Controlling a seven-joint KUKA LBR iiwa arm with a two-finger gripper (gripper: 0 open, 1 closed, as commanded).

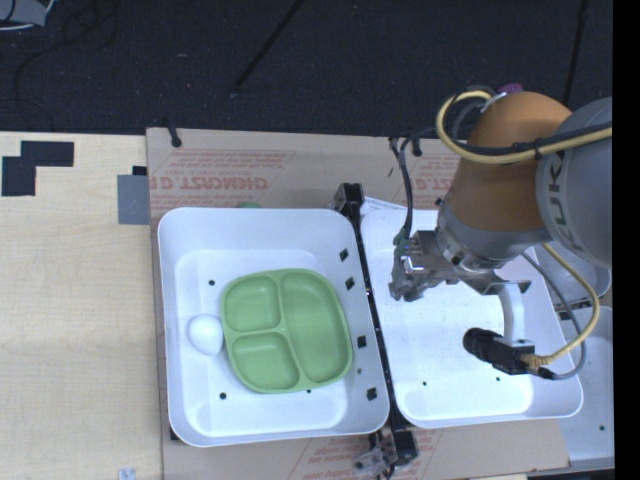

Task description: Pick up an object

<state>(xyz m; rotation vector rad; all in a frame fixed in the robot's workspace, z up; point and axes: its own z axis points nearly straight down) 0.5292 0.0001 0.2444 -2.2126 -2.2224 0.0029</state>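
- Within the left bin (185,268) lay the green plate (286,329); it was pale green, a rounded-corner tray of three compartments, two on the far side and one larger on the near side; it rested flat on the bin floor.
- Its long axis ran roughly across the bin, slightly skewed, left end nearer the camera's lower edge; a white ball (206,334) sat touching its left rim.
- The gripper (408,278) hung over the right bin (470,408), just beyond the divider between the bins; the plate lay well apart from it, to its left and nearer the viewer.
- Fingers were dark and overlapping in the view; whether they were parted or closed, I could not tell; nothing was seen between them.
- The arm (520,168), orange-banded, covered the right bin's far portion.
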